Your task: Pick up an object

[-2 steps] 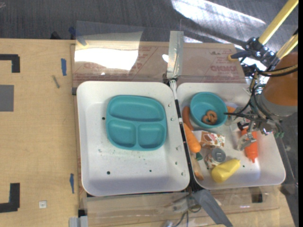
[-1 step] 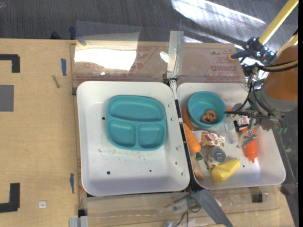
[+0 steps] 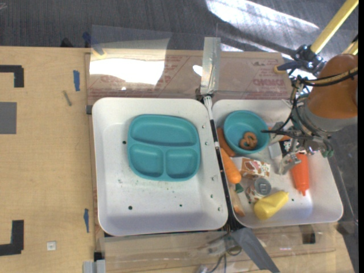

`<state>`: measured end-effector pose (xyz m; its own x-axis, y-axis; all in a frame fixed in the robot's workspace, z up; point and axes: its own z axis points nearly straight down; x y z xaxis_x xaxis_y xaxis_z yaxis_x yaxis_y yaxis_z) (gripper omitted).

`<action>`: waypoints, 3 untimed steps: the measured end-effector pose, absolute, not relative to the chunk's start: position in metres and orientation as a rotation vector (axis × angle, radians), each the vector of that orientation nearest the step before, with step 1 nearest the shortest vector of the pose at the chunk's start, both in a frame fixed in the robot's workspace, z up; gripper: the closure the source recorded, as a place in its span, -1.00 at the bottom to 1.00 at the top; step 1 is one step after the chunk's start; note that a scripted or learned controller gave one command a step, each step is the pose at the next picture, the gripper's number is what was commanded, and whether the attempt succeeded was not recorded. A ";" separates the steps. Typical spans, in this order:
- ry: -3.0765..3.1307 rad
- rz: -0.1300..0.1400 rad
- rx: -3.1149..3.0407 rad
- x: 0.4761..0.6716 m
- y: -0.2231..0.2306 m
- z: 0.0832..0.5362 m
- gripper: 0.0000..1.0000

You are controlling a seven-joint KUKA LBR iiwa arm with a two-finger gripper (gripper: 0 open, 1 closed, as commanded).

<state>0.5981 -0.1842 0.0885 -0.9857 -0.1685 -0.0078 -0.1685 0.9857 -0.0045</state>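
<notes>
Approach is the step I judge to be in hand: the arm hangs over the right bin at the right of the frame, and the gripper sits low among the clutter there, just left of an orange bottle-shaped toy. I cannot tell whether the gripper is parted or closed; cables and metal parts blur together at that spot, and I see nothing clearly held.

Any of the loose things could serve as the object. The orange toy lies nearest, touching or almost touching the gripper. Below it, toward the lower middle of the bin, lies a yellow piece. A carrot runs along the bin's left wall, and a blue bowl with a pretzel in it stands in the upper left corner of that bin.

For the next move I would want the tool centred over 1 item only, the orange toy by my reckoning, since the pieces crowd each other and a sloppy descent could nudge them apart.

The left bin holds a blue divided plate. Both bins rest on a wooden bench; dark carpet with a patch of light fills the top of the frame.
</notes>
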 end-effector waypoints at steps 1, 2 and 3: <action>3.127 0.003 -0.210 0.558 -0.222 0.088 -1.00; 3.117 -0.003 -0.313 0.603 -0.175 0.088 -1.00; 3.105 -0.005 -0.317 0.607 -0.172 0.102 1.00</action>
<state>0.6070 -0.1716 0.1021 -0.9791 -0.2022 -0.0199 -0.2022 0.9793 -0.0053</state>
